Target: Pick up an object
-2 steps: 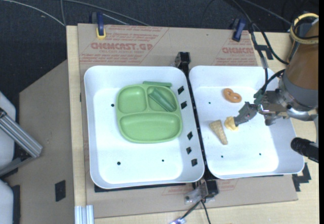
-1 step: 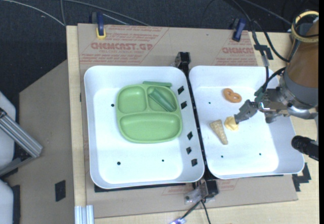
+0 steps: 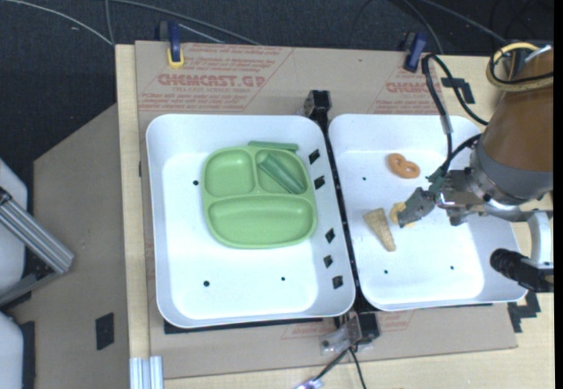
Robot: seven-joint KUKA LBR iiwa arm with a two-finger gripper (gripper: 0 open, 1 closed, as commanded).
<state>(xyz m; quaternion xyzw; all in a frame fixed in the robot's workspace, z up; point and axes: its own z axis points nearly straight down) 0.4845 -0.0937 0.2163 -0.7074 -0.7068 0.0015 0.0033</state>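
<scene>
Arm (image 3: 519, 114) cut off at right edge — pincer (image 3: 412, 213) fingertips blurred

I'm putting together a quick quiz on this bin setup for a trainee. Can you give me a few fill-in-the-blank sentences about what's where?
1. The divided plate in the left bin is ____ in colour.
2. The orange pretzel lies in the ____ bin.
3. The gripper is right beside the tan ____.
4. The arm reaches in from the ____ of the view.

Missing words: green; right; wedge; right
</scene>
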